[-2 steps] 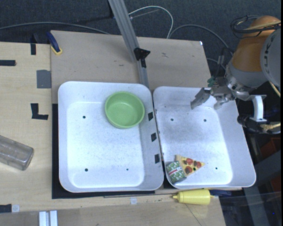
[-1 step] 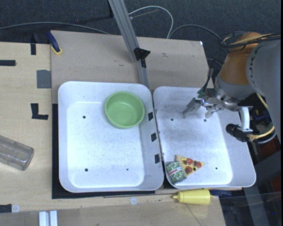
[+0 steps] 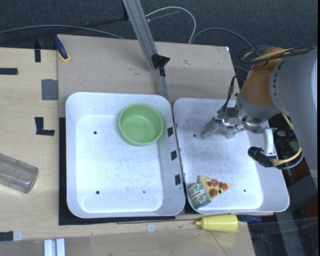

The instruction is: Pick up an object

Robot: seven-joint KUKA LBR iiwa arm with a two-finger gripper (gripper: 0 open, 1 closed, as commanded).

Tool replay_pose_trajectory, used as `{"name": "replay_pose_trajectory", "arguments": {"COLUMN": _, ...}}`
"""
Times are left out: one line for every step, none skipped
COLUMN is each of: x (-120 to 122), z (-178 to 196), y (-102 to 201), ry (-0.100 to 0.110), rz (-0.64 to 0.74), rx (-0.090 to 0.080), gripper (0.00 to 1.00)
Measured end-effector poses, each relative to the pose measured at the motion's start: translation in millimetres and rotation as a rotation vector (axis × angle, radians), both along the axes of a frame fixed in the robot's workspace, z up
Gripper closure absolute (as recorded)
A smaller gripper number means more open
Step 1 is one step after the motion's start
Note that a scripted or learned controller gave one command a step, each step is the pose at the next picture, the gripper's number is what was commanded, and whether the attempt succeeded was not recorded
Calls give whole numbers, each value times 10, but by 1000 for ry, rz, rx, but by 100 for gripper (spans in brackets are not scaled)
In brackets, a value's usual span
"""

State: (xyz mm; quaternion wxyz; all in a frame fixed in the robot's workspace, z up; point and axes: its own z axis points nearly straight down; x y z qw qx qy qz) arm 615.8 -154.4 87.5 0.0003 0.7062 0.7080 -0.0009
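Hovering empty with narrowly parted fingers, the gripper (image 3: 209, 129) sits well above the pizza slice (image 3: 215, 186), probably light, flat and best pinched across its edges.

You can't tell if the gripper (image 3: 209, 128) fingers are apart or closed; too small and blurred vs the right bin (image 3: 266, 196) floor. Arm (image 3: 288, 89) behind it is cut off by the right edge. Pizza-slice toy (image 3: 216, 185), well below the gripper, sits partly over a green packet (image 3: 198, 194) w/ unreadable print. Yellow bottle (image 3: 220, 223), further below, has its top edge tucked under the bin rim.
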Motion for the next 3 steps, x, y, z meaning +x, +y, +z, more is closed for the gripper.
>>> {"name": "replay_pose_trajectory", "arguments": {"x": -2, "z": 106, "y": 7, "ry": 2, "rz": 1, "rx": 1, "gripper": 100}}
{"name": "replay_pose_trajectory", "arguments": {"x": 99, "z": 604, "y": -18, "ry": -4, "rz": -1, "rx": 1, "gripper": 100}}
{"name": "replay_pose_trajectory", "arguments": {"x": 145, "z": 1042, "y": 23, "ry": -4, "rz": -1, "rx": 1, "gripper": 100}}
